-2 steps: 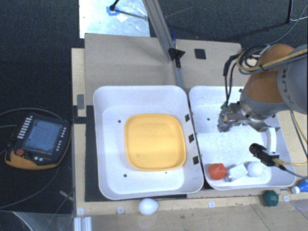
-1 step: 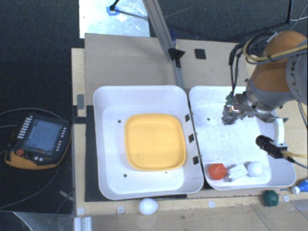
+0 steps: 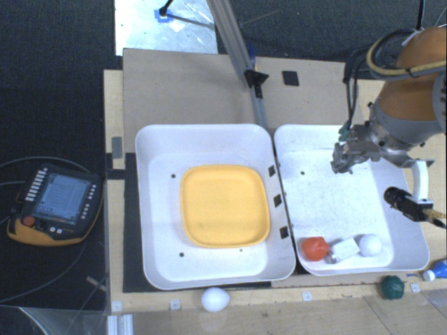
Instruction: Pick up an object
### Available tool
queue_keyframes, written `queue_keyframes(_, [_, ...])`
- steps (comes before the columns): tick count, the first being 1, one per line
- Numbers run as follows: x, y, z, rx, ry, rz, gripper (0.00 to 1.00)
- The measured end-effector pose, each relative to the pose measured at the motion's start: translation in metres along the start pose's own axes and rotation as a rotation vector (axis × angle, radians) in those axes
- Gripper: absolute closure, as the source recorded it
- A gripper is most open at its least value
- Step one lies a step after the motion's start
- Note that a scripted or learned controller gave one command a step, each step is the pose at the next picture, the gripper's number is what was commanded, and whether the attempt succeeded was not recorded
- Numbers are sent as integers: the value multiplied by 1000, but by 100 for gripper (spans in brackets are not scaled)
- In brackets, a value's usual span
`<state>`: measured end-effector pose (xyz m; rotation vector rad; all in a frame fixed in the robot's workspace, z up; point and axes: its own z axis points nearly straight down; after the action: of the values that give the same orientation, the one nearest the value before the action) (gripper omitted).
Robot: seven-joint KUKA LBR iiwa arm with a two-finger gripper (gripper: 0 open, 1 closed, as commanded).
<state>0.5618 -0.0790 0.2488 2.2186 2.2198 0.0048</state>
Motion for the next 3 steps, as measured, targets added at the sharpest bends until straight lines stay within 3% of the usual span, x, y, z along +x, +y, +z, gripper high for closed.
queue_keyframes(1, [0, 1, -53, -1, 0, 0, 100])
queue_keyframes(3, [111, -16, -21, 4, 1, -5, 100])
